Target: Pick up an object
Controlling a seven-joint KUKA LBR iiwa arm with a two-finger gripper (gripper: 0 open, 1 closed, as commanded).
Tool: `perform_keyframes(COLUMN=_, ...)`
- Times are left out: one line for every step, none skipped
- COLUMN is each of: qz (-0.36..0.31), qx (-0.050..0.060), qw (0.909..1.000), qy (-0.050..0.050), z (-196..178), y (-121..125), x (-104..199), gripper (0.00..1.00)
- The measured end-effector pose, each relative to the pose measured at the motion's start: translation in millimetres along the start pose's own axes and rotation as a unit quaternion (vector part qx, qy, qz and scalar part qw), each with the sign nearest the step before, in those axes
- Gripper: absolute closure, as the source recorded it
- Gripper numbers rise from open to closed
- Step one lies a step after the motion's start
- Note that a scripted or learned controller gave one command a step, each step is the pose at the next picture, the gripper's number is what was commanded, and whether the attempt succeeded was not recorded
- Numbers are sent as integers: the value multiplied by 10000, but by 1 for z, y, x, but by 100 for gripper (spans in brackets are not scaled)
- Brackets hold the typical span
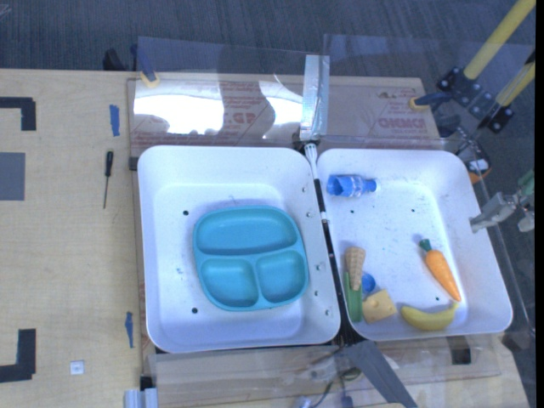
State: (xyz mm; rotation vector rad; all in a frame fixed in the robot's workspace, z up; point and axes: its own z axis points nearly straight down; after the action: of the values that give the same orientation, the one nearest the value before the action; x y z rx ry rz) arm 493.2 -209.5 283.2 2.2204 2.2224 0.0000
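Observation:
The right bin [399,228] holds several small objects. A blue plastic bottle [350,185] lies on its side near the bin's back left corner. An orange carrot [442,272] with a green top lies by the right wall. Along the front wall a yellow banana [429,315] curves. A corn cob [354,269] rests against the left wall, with a small blue piece [368,284] and a yellow wedge [379,306] just in front of it.
In the left bin [161,228] lies a teal three-compartment plate [251,257]. A clear panel [221,100] stands behind the bins. A screwdriver [107,168] lies on the bench at the left. Yellow poles and clamps [484,92] stand at the back right.

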Motion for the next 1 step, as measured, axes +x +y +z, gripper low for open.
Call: perform_keyframes(qz=380, qx=70, qw=9992, qy=97, z=182, y=-14, x=-3, gripper=0)
